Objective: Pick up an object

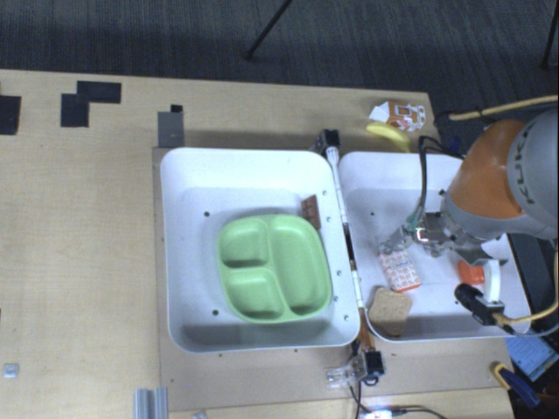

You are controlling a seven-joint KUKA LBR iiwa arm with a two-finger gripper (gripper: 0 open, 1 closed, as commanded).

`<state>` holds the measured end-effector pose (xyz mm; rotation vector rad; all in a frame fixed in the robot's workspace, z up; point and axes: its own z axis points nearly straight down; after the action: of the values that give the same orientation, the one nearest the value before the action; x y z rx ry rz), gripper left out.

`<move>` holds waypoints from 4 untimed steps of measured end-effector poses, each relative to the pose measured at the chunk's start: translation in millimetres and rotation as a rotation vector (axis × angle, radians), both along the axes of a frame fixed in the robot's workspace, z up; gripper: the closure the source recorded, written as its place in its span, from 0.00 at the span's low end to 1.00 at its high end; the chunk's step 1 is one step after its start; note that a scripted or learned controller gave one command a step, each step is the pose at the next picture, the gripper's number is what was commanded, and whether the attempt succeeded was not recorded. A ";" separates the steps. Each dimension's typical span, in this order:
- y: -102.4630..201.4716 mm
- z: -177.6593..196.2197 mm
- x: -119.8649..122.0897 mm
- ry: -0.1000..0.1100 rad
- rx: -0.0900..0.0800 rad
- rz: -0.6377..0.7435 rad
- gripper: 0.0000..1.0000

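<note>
So in the camera view you've got two shallow white plastic bins side by side on the light wooden table (79,260). Left bin (188,199) holds a pale green plastic tray w/ three compartments (275,267), lying flat, roughly in the middle. There's also a small brown thing (309,209) near that bin's right wall, just above the tray's upper right corner, too small to tell what it is.

Right bin (376,177) is where your arm is. The grey arm w/ the orange band (500,186) comes in from the right and reaches down into the bin, gripper (417,231) low over the bin floor about mid-bin. Can't tell from this angle if the gripper is apart or together, it's small and blurry, and you can't see anything between it.

Stuff in the right bin: a flat white packet w/ a red dotted pattern (399,271) just below-left of the gripper, very near it, can't tell if touching. A tan sponge-like block (391,308) sits at the bin's lower left corner, below the packet. A small orange-red object (472,273) lies to the right, partly under the arm.

Outside, just above the right bin, a yellow banana-shaped toy (387,133) and a small white-and-orange item (398,113) rest on the table.
</note>
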<state>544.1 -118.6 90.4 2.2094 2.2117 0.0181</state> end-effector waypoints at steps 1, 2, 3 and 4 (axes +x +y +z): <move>1.5 13.1 3.0 -0.006 0.003 0.002 1.00; -59.5 37.2 42.1 0.015 0.001 0.001 1.00; -59.0 36.9 41.9 0.016 0.002 0.001 0.00; -2.6 -4.1 -3.1 0.014 0.002 0.003 0.00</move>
<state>541.0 -121.2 86.3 2.2139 2.2231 0.0055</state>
